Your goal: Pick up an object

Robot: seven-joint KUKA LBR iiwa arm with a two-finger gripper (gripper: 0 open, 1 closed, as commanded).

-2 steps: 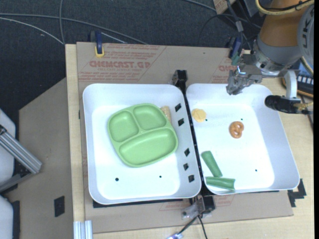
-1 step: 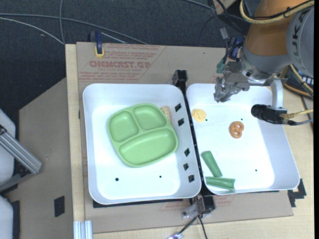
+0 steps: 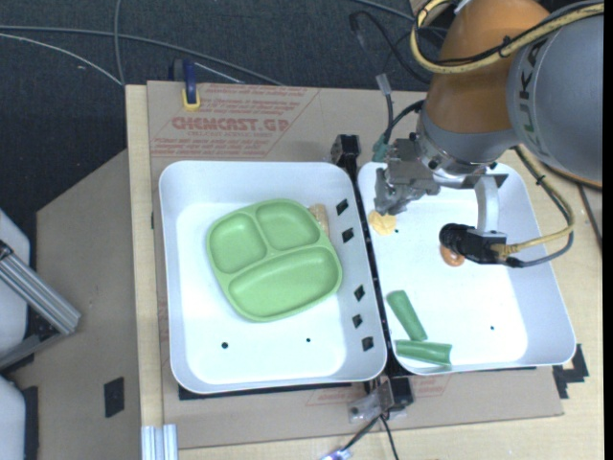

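fixed overhead camera, slanted down on both white bins [image 3: 182, 257], moderately near

1. Arm [image 3: 565, 84]: big, rounded, smooth grey shell w/ soft shine.
2. Orange band [image 3: 484, 36]: glossy dome-shaped section above the wrist, bright highlight on top.
3. Wrist [image 3: 469, 147]: darker grey metal ring under the band, narrower than the shell.
4. Gripper [image 3: 391, 199]: grey metal block, boxy, small brackets & hardware on its sides.
5. Cables [image 3: 431, 27]: yellow & black loops by the orange band; thin black wires run along the wrist.
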